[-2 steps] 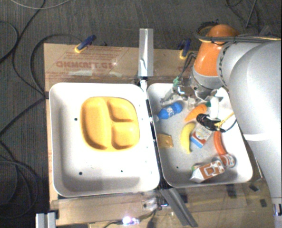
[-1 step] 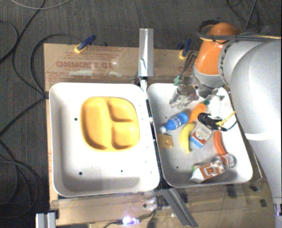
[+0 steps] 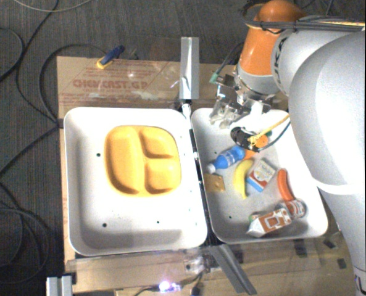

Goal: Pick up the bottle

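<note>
The hand (image 3: 232, 111) hangs over the far edge of the right bin (image 3: 202, 128), metal parts catching the light; I cannot tell from here whether it is released or clenched, and nothing is visibly in it. Just nearer lies the bottle (image 3: 228, 159), small, clear plastic with a blue label, on its side pointing toward the bin's left wall. A curved banana (image 3: 242, 179) touches it, a carton (image 3: 261, 174) alongside. The left bin (image 3: 84, 227) carries a glossy yellow tray (image 3: 142, 160).
</note>
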Tool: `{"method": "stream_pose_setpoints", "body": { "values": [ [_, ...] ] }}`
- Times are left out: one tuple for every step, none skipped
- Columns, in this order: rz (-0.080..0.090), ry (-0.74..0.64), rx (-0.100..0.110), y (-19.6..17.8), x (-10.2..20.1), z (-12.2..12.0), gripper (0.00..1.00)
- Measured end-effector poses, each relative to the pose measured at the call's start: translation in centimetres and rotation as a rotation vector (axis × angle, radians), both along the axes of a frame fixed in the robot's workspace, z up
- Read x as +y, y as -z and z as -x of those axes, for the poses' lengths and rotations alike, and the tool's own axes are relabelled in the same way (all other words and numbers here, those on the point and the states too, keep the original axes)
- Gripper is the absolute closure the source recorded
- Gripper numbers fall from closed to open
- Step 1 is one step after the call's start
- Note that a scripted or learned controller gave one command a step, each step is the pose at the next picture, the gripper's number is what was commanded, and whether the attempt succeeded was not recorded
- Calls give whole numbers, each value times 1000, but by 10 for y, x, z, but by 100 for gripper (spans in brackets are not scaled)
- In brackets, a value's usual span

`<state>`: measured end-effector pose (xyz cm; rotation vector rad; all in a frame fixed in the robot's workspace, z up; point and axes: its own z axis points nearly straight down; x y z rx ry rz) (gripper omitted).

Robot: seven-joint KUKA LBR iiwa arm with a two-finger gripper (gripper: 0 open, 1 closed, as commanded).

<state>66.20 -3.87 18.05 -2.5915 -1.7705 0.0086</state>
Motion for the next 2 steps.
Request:
{"method": "stream_pose_setpoints", "body": {
  "values": [
    [1, 1, 0, 0, 0, 0, 0],
    [-1, -221, 1, 0, 34, 39, 0]
  ]
}}
